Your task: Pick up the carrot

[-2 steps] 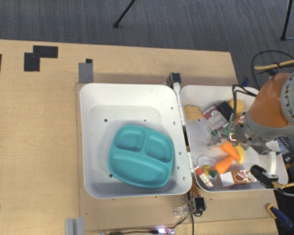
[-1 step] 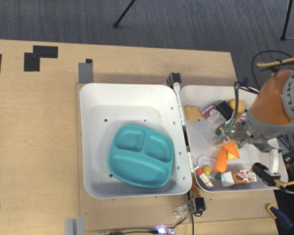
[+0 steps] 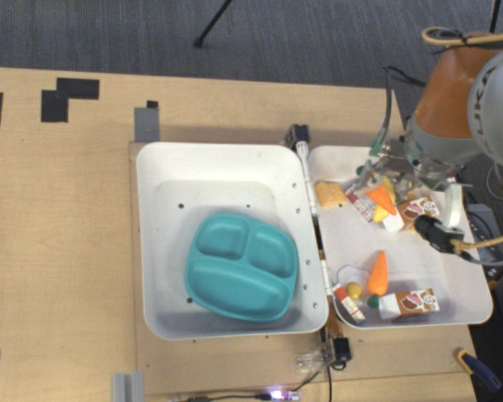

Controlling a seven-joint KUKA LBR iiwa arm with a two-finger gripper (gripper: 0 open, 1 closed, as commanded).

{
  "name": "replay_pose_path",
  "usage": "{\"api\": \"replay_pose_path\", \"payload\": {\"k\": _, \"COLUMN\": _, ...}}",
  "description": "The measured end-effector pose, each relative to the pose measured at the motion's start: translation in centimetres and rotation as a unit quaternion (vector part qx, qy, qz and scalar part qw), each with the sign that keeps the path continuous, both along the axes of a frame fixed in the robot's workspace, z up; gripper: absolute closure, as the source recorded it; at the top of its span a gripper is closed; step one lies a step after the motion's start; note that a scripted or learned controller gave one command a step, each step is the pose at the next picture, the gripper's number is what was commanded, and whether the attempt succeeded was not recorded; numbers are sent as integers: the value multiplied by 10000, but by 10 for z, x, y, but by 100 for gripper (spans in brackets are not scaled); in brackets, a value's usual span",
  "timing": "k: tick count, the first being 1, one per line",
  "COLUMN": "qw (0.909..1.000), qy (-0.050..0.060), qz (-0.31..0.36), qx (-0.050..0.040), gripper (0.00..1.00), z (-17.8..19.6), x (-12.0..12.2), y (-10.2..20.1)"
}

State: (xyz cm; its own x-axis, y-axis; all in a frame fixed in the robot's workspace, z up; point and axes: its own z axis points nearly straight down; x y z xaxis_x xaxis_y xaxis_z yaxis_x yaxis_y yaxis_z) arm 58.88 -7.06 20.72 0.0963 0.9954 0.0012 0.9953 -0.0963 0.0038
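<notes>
The carrot (image 3: pixel 377 274) is a small orange tapered piece lying in the right white bin (image 3: pixel 453 266), near its front, pointing away from me. My gripper (image 3: pixel 384 172) hangs below the grey and orange arm at the back of that bin, over a cluster of small items. It is well behind the carrot and apart from it. The wrist and cables hide how the jaws stand.
Under the gripper lie a striped packet (image 3: pixel 362 204), an orange-yellow piece (image 3: pixel 385 198), a white block (image 3: pixel 392 222) and a tan piece (image 3: pixel 329 193). A brown carton (image 3: pixel 411 301) and small toys (image 3: pixel 350 294) sit beside the carrot. The left bin (image 3: pixel 163 224) holds a teal divided plate (image 3: pixel 241 265).
</notes>
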Motion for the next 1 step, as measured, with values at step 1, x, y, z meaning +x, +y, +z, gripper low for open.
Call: {"api": "replay_pose_path", "payload": {"k": 1, "qw": 9850, "qy": 18, "qz": -1723, "qx": 1, "gripper": 100, "z": -23, "x": -85, "y": 42}}
